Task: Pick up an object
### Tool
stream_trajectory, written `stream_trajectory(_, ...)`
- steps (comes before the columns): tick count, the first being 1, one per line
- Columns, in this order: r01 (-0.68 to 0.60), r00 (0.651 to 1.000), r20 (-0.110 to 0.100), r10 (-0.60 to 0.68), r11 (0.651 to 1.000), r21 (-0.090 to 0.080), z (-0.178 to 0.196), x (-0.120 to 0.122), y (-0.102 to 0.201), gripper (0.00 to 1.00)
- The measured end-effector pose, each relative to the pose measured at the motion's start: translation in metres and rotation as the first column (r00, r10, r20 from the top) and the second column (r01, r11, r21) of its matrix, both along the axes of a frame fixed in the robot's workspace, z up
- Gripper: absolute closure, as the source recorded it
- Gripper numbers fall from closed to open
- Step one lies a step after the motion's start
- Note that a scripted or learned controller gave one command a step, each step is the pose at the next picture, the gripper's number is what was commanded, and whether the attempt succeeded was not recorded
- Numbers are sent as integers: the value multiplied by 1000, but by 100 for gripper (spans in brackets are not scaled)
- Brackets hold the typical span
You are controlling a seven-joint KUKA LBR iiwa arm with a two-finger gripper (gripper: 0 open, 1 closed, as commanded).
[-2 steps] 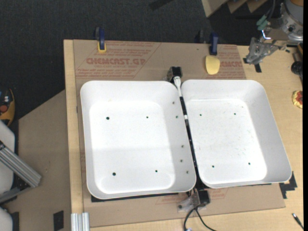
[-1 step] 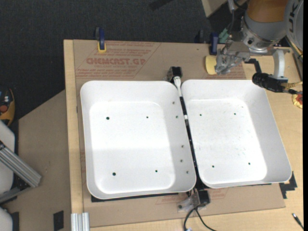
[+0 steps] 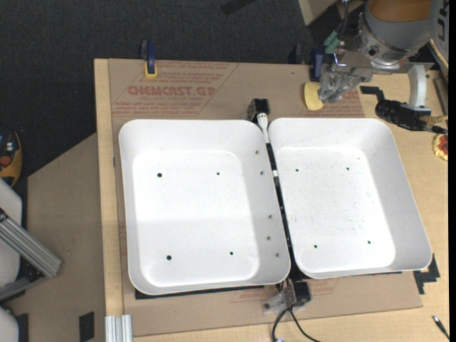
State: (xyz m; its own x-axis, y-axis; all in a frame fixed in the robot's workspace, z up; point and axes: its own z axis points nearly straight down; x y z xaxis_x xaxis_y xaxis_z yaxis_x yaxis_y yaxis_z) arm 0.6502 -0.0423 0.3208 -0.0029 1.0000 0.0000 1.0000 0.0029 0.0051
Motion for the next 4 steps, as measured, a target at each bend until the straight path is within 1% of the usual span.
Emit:
stream_trajectory(1,4,1000,-6,-4,1000,1,31,-41,-9,100)
stream_trajectory(2,-3,1000,-14,3,1000,2,-83,16,51,100)
stream_trajectory(3,-3,1000,6,3,1000,2,12,17,101,100)
stream_trajectory(4,-8,1000,-14,8,1000,2,-30,-48,208,100)
